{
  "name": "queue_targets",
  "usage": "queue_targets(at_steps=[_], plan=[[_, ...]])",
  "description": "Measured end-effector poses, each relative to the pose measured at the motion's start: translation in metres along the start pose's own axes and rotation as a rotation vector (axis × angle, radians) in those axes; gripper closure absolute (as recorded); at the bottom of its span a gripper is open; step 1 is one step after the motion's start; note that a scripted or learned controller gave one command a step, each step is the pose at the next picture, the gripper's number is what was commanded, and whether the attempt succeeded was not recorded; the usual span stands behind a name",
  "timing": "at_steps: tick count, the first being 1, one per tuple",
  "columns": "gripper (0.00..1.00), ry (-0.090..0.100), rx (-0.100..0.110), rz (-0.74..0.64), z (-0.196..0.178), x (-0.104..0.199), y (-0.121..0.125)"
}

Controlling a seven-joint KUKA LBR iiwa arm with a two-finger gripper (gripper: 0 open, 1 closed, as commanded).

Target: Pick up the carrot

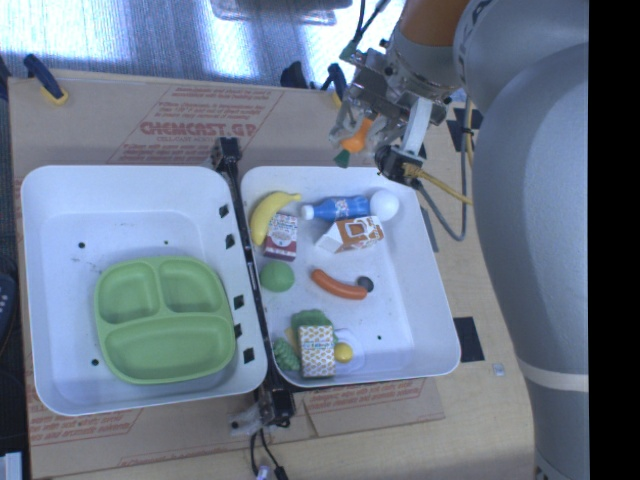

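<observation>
In the upper middle of the frame, the pincer [352, 136] hangs above the far rim of the right bin [425, 303], its fingers pinching a small orange carrot [357, 138] with a green top, lifted clear of the bin. The grey arm [520, 88] comes in from the upper right, orange band above the wrist, bent down toward the counter [150, 118]. A banana [268, 212], blue bottle [345, 208] and sausage [338, 285] lie in the bin below

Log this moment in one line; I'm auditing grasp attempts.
gripper: above white right bin back rim | holding: small orange carrot with green top, in grasp | status: carrot lifted
</observation>
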State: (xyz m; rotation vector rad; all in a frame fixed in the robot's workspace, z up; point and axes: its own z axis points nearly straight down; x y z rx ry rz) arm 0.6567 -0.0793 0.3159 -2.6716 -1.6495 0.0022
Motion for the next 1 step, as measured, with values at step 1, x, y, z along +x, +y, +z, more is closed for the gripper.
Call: queue_targets(at_steps=[1], plan=[[1.00, -0.002, 0.004, -0.051, 0.0860, -0.0240, 0.0111]])
